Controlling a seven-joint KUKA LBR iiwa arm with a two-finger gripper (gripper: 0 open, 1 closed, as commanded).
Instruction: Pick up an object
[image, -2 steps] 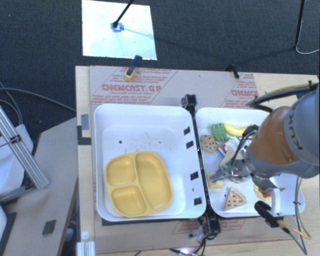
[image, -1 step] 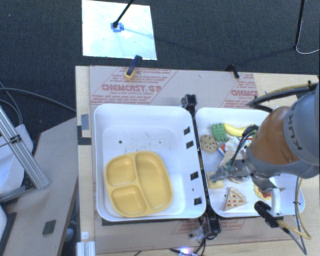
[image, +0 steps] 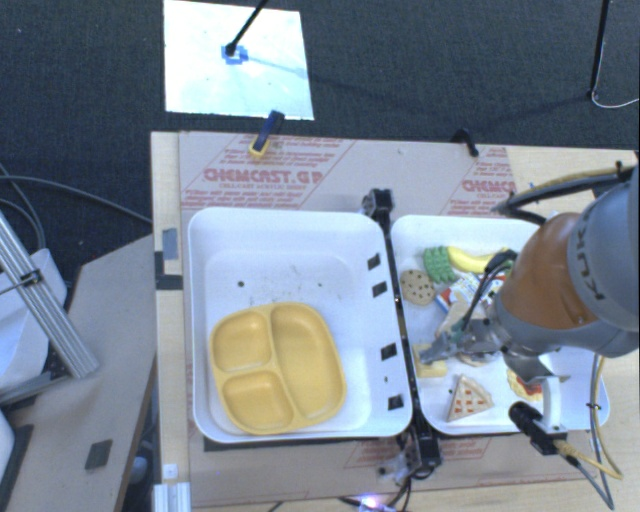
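Looming over the right bin (image: 600, 405), your grey arm with its orange band (image: 545, 275) fills the frame's right side, and its gripper (image: 447, 347) sits low at that bin's left wall, just above the pizza slice (image: 467, 399); you cannot tell how it is set. Up and left of it lie a cookie (image: 418, 286), a green toy (image: 437, 262) and a banana (image: 470, 260). Your left bin (image: 290, 235) holds a yellow divided tray (image: 277, 367), lower centre.
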